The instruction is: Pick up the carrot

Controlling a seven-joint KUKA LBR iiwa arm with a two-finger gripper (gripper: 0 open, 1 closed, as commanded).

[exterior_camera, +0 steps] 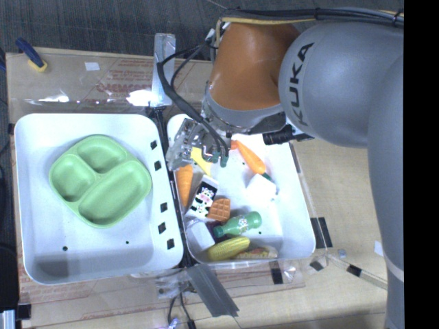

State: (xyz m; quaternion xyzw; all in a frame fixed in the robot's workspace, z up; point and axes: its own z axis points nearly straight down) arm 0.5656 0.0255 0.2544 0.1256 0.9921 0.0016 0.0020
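Right bin (302, 211): the gripper (195, 146) hangs low at the far-left corner, just above the carrot (184, 186), which lies along the left wall. Whether it is released or clenched cannot be told. A second orange carrot-like piece (250, 157) lies further right. Left bin (34, 184): green divided plate (101, 179).

The green divided plate (101, 179) and both white bins (41, 204) appear as smooth, slightly glossy plastic. The arm's grey casing (357, 81) looks matt; its orange band (250, 64) shows a soft sheen.
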